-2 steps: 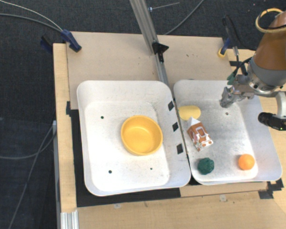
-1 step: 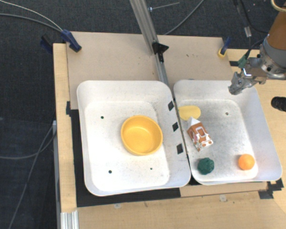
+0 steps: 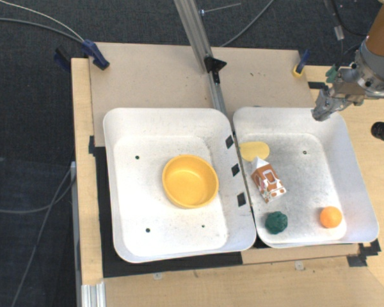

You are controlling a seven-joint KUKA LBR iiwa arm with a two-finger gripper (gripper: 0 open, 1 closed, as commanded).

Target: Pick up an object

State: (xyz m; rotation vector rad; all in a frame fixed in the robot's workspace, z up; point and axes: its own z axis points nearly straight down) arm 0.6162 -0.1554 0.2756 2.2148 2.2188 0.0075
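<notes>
My gripper [image 3: 322, 112] hangs over the far right rim of the right bin [image 3: 307, 171], well apart from every object; nothing shows between its fingers. In that bin lie a flat yellow piece [image 3: 254, 150] near the left wall, a small orange-and-white carton [image 3: 269, 181] just below it, a dark green ball [image 3: 276, 222] near the front, and an orange ball [image 3: 331, 217] at the front right. A yellow bowl [image 3: 190, 181] sits upright in the middle of the left bin [image 3: 134, 171].
A slanted metal rod [image 3: 198, 37] runs from the top down to the gap between the bins. Blue and yellow clamps [image 3: 96, 54] hold the board's far corners. Cables lie on the dark floor behind.
</notes>
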